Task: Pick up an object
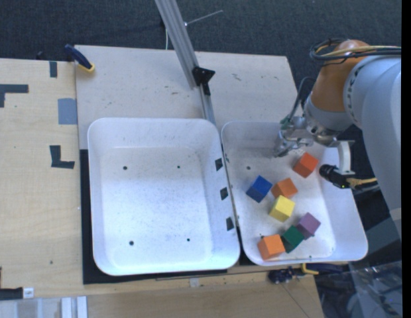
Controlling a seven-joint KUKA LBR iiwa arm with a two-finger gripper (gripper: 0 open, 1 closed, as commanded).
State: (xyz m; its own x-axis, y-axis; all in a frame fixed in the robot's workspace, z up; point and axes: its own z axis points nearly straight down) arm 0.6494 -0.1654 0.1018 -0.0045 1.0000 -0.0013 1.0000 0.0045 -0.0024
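Camera view, from above the bench at a slant. Two white bins side by side. The left bin (156, 197) shows bare floor with a few dark specks. The right bin (338, 244) holds all the candidate objects, so any pick has to happen there.

Arm enters from the right, orange band above the wrist, bent down over the upper part of the right bin. The gripper (287, 144) sits low near the bin's back wall, just left of an orange cube (305, 165). The metal at the tip is small and blurred; I cannot tell how the gripper is set, and nothing is visibly held in it.

Remaining blocks, clustered toward the middle and front of the right bin:
- blue cube (259, 189), on its own to the left
- second orange cube (284, 189), touching or just above the yellow cube (282, 208)
- purple cube (309, 224) beside the green cube (294, 237)
- third orange cube (272, 246), against the green one, near the front rim

Judgement: the upper orange cube is the nearest target and stands apart from the others, likely the easiest pick. Gripper appears offset to its left, so a miss looks possible.
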